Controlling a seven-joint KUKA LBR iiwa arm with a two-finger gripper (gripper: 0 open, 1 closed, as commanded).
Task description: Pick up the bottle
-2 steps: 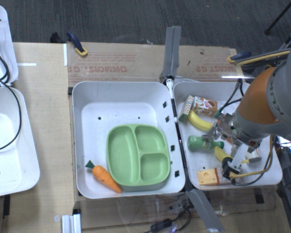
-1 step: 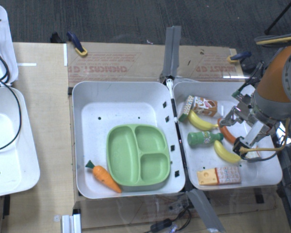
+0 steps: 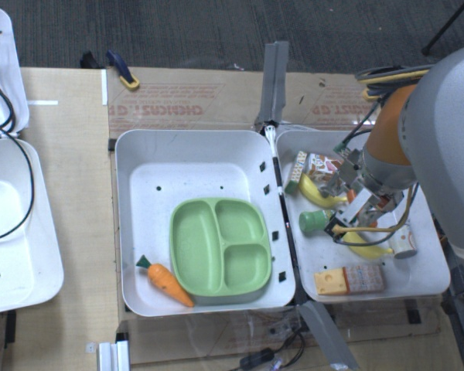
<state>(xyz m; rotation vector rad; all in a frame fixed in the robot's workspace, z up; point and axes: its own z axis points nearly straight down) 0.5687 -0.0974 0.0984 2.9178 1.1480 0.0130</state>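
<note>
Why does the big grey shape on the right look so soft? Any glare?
Camera view: the grey arm is likely close to the lens, so its edge looks soft; the green divided plastic plate and orange toy carrot are sharp; light is even, shadows faint beside the plate, no strong glare on the white left bin.

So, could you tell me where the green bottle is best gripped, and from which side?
Probably across the middle of its body, from straight above: the green bottle lies on its side by the right bin's left wall, with a banana close behind it, so side approaches look crowded.
</note>
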